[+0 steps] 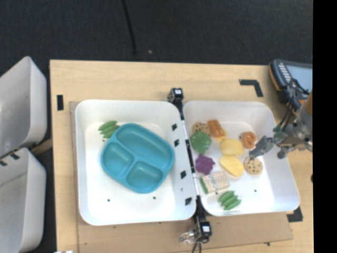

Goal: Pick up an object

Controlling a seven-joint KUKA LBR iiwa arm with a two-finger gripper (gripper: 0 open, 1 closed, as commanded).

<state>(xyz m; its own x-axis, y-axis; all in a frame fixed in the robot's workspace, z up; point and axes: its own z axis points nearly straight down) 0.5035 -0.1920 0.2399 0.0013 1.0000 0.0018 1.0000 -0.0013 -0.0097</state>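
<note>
Nearest the camera, at 6 o'clock in the right bin (279,194), lie green pods (228,199), with a patterned wafer (216,182) just beyond them at 7 o'clock. In the middle of that bin sit a purple piece (204,164), a yellow wedge (231,165) and a chip cookie (254,166), the cookie toward 3 o'clock and touching the wedge. Beyond these are a green lump (200,141), a second yellow piece (230,146) and an orange ball (248,139). At the far edge, near 11 o'clock, are another cookie (199,127) and an orange slab (215,128). The gripper (261,147) comes in from 3 o'clock, its tip between the orange ball and the chip cookie and very close to both. Whether it is open or closed cannot be made out, and nothing is visibly in its hold. The left bin (84,194) holds a blue tray (137,157), with more pods (108,127) at 10 o'clock. This looks like the approach step, with the grasp not yet made. Next it likely needs to settle squarely over one item, probably the cookie or the ball, and avoid nudging the neighbours.
</note>
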